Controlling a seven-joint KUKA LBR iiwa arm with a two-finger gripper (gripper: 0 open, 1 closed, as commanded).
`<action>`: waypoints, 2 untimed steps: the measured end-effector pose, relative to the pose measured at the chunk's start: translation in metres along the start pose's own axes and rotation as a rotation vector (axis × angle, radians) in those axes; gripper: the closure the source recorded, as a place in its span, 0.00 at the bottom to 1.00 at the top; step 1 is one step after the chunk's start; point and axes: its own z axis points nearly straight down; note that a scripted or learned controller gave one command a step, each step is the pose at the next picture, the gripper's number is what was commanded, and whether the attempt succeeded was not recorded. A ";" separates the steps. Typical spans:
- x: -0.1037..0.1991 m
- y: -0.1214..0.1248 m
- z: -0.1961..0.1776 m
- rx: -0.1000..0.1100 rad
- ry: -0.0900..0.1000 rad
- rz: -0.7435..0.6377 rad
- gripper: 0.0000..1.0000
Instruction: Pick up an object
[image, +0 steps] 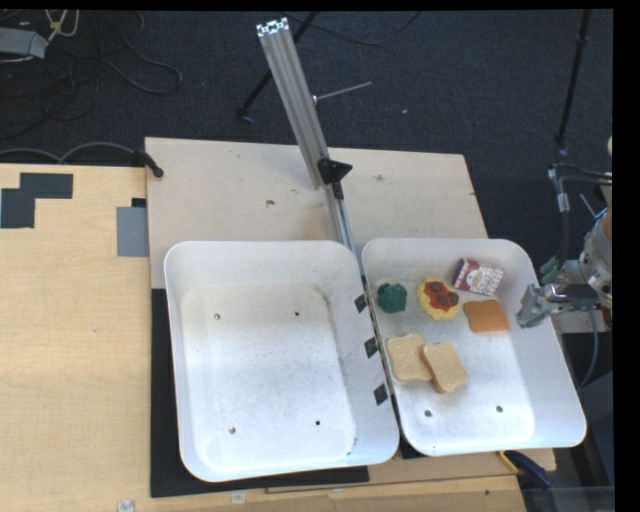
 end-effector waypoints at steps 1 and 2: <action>0.049 0.004 -0.007 0.002 0.003 -0.002 1.00; 0.105 0.008 0.008 0.003 0.003 -0.002 1.00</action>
